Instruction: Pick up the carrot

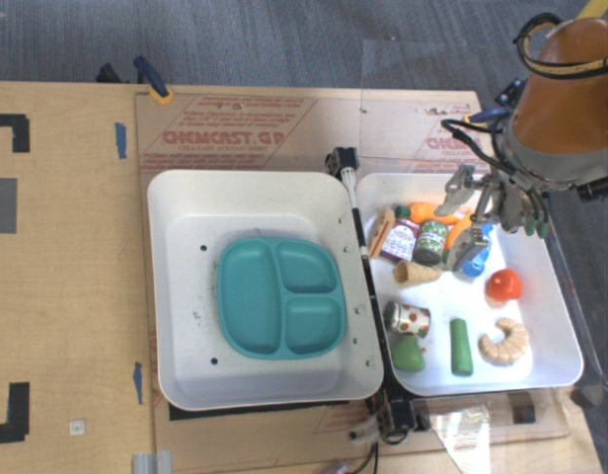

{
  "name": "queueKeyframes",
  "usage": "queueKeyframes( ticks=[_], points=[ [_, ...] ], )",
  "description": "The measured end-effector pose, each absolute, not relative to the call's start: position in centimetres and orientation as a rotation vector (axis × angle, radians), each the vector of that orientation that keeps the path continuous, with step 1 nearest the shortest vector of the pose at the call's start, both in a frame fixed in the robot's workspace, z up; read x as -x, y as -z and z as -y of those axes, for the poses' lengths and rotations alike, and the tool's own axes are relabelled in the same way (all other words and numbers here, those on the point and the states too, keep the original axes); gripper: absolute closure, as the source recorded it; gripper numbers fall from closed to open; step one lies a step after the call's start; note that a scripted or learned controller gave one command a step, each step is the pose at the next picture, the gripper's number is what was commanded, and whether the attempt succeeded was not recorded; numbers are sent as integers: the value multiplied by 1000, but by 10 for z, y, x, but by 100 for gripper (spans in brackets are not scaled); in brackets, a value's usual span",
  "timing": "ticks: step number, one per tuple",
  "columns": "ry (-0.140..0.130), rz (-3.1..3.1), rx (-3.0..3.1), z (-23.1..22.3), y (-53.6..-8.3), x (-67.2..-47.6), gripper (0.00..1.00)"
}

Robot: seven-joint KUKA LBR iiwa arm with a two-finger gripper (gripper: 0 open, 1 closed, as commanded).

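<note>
- Camera view: the left bin (176, 265) holds a teal divided plate (281, 296), lying flat near its middle.
- The right bin (566, 329) holds the carrot (429, 212) at its far end, beside a dark jar (431, 242), a red-labelled packet (400, 241) and an ice-cream cone (418, 273).
- Nearer lie a tomato (502, 284), a croissant (506, 342), a cucumber (461, 347), a green pepper (407, 354) and a small can (408, 317).
- The gripper (479, 205) hangs over the far end, just right of the carrot; I cannot tell how it is set.

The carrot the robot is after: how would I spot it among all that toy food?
Look in the right-hand white bin, at its far end under the gripper. The carrot is the orange piece lying there, beside small jars; the tomato nearer the middle is round and red.
</note>
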State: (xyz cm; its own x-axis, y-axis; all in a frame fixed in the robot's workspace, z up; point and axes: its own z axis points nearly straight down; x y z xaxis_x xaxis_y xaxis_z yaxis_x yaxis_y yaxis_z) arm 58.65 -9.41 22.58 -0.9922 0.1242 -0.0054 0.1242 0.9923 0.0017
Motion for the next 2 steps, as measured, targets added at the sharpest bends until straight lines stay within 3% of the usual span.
queueKeyframes(
  ticks=[1,2],
  points=[
    [-1,-3121,-321,129,-170,-636,0],
    [-1,-3091,-477,123,-110,-660,0]
  ],
)
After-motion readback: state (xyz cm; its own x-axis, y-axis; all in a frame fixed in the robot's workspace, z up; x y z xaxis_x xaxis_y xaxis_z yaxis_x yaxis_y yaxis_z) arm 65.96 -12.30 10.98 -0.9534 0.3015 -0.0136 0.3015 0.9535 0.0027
